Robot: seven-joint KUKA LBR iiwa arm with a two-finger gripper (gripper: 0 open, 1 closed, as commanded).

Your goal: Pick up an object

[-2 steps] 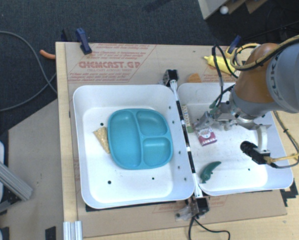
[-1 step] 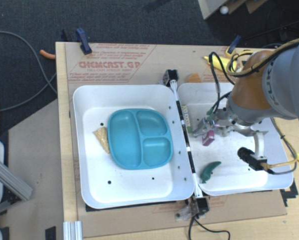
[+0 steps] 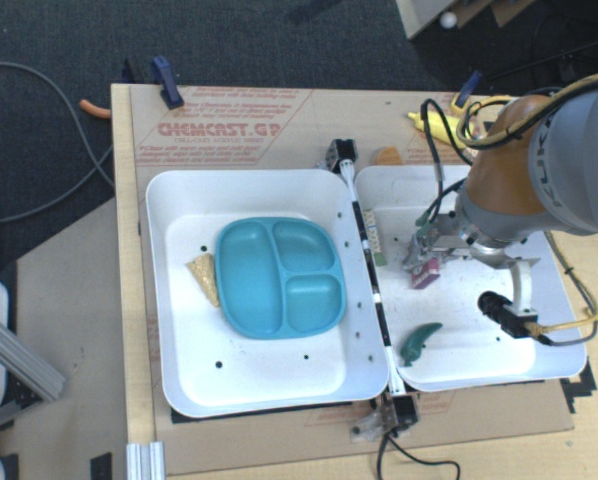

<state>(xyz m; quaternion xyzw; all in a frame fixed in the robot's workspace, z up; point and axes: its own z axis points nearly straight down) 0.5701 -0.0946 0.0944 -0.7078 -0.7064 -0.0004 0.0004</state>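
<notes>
Two shallow white bins (image 3: 179,208) sit side by side. Inside the right bin (image 3: 459,363), near its left wall, the gripper (image 3: 425,253) hangs directly over a small pink-purple block (image 3: 425,273); whether it grasps cannot be told. A teal sectioned plastic plate (image 3: 279,276) lies mid left bin.

the counter (image 3: 229,128) carries two white bins touching side by side, the left bin (image 3: 169,298) at nine o'clock, the right bin (image 3: 479,363) at three.
</notes>
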